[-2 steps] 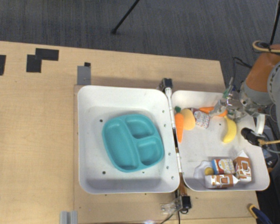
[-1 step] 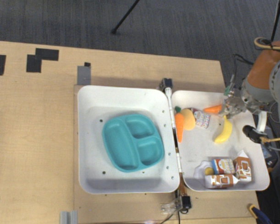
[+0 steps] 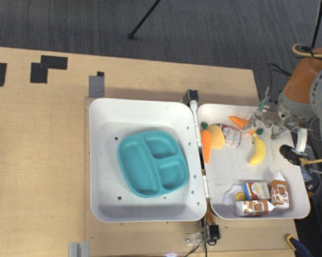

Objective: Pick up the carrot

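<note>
A wooden bench (image 3: pixel 38 163) holds two shallow white bins side by side, seen from above at a slant. The left bin (image 3: pixel 103 202) contains a teal divided plate (image 3: pixel 152 162) lying flat in its middle. In the right bin (image 3: pixel 221 209), the carrot (image 3: pixel 206 144) lies against the left wall, just beside the divider between the bins, with its thick orange end far and its point toward the near side; a yellow rounded toy fruit (image 3: pixel 217 136) touches its far end. It looks like a light, stiff plastic toy with a smooth, tapering body, so it may slip; the thicker far half seems the safest place to grip, across its width. The wall close on its left leaves little room for a finger there, while the bin floor to its right is open. Farther right lie a small packet (image 3: pixel 233 137), a second orange piece (image 3: pixel 238 121), a banana (image 3: pixel 258 151), and, at the near edge, small cartons (image 3: pixel 264 196). The gripper (image 3: pixel 267 123) hovers at the bin's far right corner, well apart from the carrot; whether its fingers are spread or together cannot be told.
</note>
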Robot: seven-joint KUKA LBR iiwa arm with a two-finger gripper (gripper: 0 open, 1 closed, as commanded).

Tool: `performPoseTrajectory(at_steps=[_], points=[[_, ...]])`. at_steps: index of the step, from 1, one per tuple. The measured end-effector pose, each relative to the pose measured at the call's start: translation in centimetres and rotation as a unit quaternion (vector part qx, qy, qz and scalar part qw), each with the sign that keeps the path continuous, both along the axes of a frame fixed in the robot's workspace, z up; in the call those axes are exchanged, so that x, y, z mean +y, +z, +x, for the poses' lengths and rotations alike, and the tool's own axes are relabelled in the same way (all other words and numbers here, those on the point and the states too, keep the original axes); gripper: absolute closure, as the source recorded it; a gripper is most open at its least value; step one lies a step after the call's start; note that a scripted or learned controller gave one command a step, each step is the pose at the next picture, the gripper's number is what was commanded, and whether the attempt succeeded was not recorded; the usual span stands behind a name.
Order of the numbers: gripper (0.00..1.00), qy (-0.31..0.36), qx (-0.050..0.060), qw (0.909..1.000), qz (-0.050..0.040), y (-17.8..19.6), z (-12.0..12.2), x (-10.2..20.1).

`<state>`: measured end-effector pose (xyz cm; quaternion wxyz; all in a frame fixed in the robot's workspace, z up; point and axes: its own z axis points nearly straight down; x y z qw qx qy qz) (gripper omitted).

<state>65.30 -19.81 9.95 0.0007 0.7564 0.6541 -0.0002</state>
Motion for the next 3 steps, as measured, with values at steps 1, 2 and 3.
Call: performPoseTrajectory(at_steps=[1, 2, 3], points=[[1.0, 0.003, -0.006, 1.0, -0.0012, 1.4, 0.4, 0.1], [0.0, 0.003, -0.005, 1.0, -0.0011, 1.4, 0.3, 0.1], [0.0, 0.064, -0.009, 0.9979, -0.0046, -0.3, 0.5, 1.6]])
